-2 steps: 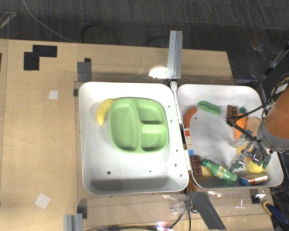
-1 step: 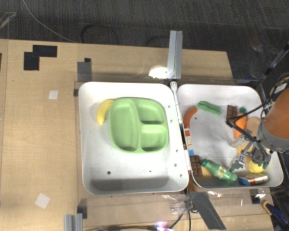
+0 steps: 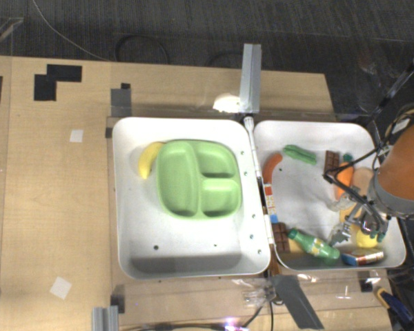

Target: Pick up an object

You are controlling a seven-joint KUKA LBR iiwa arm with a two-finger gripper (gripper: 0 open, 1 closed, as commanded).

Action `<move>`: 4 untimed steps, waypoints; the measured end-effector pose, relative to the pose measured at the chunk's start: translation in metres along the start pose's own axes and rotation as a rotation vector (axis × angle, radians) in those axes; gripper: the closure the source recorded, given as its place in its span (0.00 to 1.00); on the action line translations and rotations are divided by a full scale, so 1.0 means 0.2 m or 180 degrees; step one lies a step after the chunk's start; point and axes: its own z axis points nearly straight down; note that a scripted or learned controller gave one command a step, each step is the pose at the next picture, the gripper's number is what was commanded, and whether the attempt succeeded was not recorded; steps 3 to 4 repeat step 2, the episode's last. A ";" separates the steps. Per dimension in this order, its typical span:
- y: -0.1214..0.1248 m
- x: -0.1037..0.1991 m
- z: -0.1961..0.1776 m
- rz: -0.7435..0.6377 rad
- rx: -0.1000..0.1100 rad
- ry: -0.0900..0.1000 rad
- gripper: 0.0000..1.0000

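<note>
The gripper was seen low in the right bin, just up and to the right of the green bottle; whether it was clenched or released could not be told, and nothing could be made out as grasped. A small yellow object, rounded and bright, was found just right of the bottle's far end, close under the gripper. The bottle itself was laid on its side, translucent green with a darker cap end, slanting along the bin's near wall.

A white and orange marker was lodged to the right of the bottle and slightly below it, against the near rim. A brown bar was set just left of the bottle, in the corner by the wall shared with the left bin. Well above the bottle, a red-orange sausage shape, a flat green piece and a brown block were spread along the far side. The middle of the bin floor, above the bottle, was left bare white, and open room was offered there. Far left of the bottle, a green divided tray and a banana touching its left edge were held in the left bin
</note>
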 end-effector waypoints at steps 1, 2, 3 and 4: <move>-0.02 -0.01 0.00 -0.0036 -0.0007 0.0008 0.00; 0.00 0.00 0.00 -0.0068 -0.0002 0.0000 0.00; 0.00 0.00 0.00 -0.0068 -0.0002 0.0000 0.00; 0.00 0.00 0.00 -0.0068 -0.0002 0.0000 0.00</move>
